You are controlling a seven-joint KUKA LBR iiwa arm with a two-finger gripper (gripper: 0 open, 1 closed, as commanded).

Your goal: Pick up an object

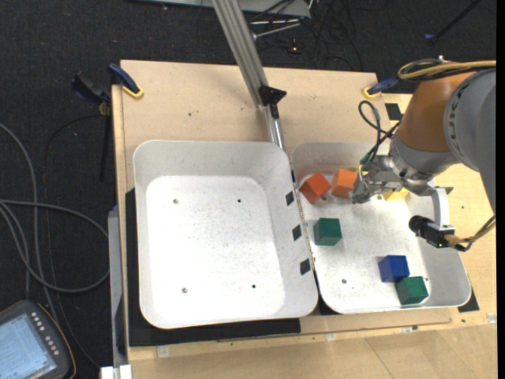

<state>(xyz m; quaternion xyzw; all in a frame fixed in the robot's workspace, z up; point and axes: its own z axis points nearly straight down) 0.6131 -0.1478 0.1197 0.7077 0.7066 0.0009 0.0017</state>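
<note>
In the right bin (371, 290) lie two orange blocks: one (315, 186) near the bin's left wall and a second (344, 182) just to its right. A green cube (327, 231) sits below them. A blue cube (393, 268) and another green cube (412, 290) lie near the front right corner. Something yellow (392, 193) peeks out under the arm. My gripper (364, 191) is low at the back of the right bin, right beside the second orange block. The wrist hides the fingertips.
The left bin (209, 227) is a shallow white tray with a speckled floor. A metal pole (245, 46) slants down from the top to the divide between the bins. Clamps (126, 81) hold the bench's back corners. Cables trail off the left.
</note>
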